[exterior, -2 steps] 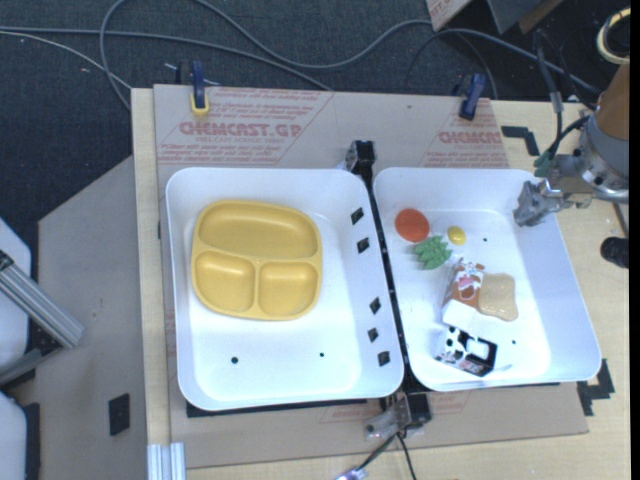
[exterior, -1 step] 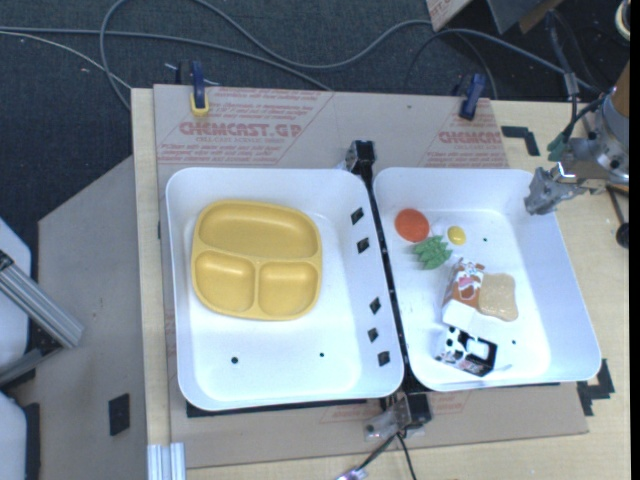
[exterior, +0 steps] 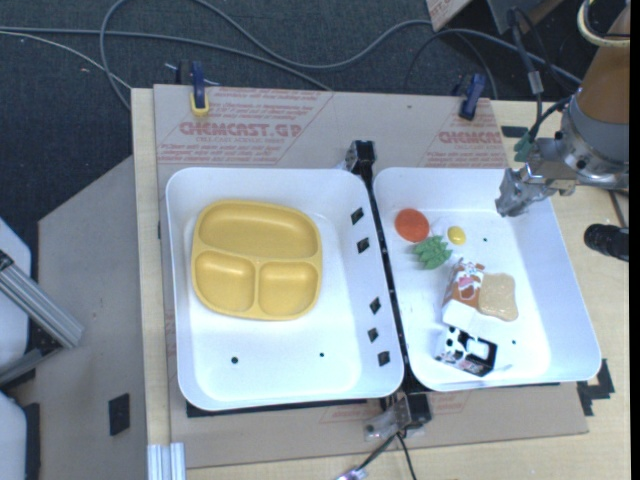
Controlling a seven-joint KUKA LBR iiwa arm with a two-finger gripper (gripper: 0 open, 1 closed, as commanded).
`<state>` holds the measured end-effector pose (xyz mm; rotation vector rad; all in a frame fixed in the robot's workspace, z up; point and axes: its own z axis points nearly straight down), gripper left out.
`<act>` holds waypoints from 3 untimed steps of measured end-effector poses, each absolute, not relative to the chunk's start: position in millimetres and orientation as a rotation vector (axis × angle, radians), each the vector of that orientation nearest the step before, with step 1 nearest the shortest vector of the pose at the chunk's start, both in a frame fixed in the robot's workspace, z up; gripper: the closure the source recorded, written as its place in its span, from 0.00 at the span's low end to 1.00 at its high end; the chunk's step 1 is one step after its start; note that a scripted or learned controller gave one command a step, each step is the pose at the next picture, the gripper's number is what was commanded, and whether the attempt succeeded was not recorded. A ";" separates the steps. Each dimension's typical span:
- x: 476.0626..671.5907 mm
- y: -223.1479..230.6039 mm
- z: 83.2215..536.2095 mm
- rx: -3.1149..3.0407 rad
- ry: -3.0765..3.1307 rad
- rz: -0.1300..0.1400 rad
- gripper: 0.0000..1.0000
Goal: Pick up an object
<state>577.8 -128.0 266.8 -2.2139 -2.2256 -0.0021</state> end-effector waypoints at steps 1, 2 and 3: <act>570.8 -73.4 251.0 -2.212 -2.224 0.001 1.00; 564.3 -17.6 255.1 -2.212 -2.225 0.000 1.00; 568.8 29.6 254.7 -2.215 -2.227 -0.002 1.00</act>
